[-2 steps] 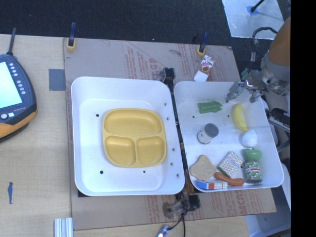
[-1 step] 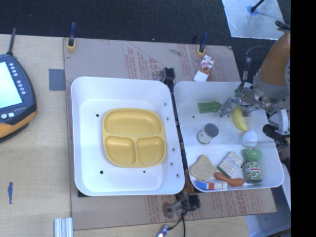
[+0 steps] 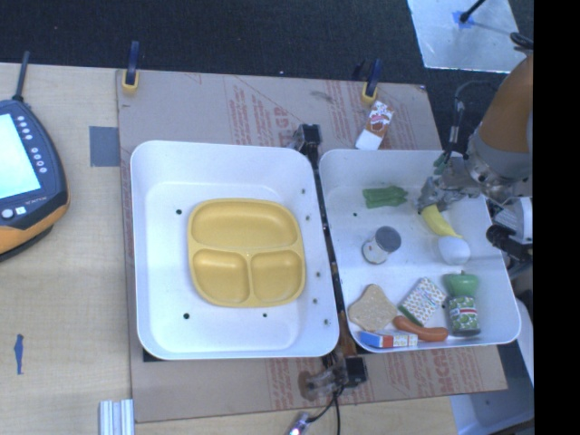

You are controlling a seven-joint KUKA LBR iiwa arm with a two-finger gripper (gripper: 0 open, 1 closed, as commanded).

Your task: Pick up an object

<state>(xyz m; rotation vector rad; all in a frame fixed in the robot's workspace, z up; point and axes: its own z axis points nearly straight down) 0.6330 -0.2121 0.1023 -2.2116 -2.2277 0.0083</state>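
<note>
The gripper point(image 3: 433, 199) hangs low over the far side of the right bin point(image 3: 349, 243), its tip touching or just above the yellow banana point(image 3: 441, 221), which lies directly beneath it and looks the likeliest thing to pick up; whether the jaws are closed I cannot tell (the tip is small and dark); the green piece point(image 3: 384, 196) sits just to its left; the yellow tray point(image 3: 246, 251) lies well apart, leaving the cluttered bin as the source.
</note>
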